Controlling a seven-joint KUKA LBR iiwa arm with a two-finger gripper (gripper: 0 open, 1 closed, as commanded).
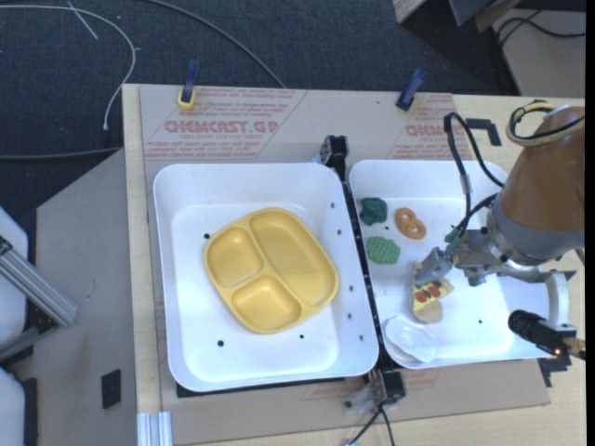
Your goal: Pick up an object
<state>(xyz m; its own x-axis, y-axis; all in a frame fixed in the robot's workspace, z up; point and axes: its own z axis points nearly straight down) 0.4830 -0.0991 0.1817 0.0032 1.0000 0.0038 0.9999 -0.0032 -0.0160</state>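
Overhead slanted view of a tan surface w/ two shallow white bins side by side.

Left bin, centre-left of frame: holds a yellow tray w/ three compartments, lying flat and turned at an angle, roughly mid-bin.

Right bin, centre-right of frame: holds several small items. A dark green lump sits near the bin's upper left corner. Just below it, a lighter green ridged piece. To the right of the dark lump, an orange pretzel. Lower down, near the bin's middle, a toy pizza slice, yellow w/ red spots. Below that, by the bin's front edge, a white crumpled piece, hard to make out against the white floor.

The arm comes in from the right edge of frame, its broad orange band over the right bin's right half, grey wrist beneath. The end effector points left, low over the bin, its tip just above and touching or nearly touching the pizza slice's upper end. Whether its fingers are spread or pressed together can't be told from this angle; nothing is clearly seen between them.

Black cables loop over the arm at upper right. Two blue clamps grip the surface's back edge, one upper left, one upper centre-right. A black bracket sits between the bins at their top. Dark carpet lies beyond the surface, w/ a thin white cable across upper left.
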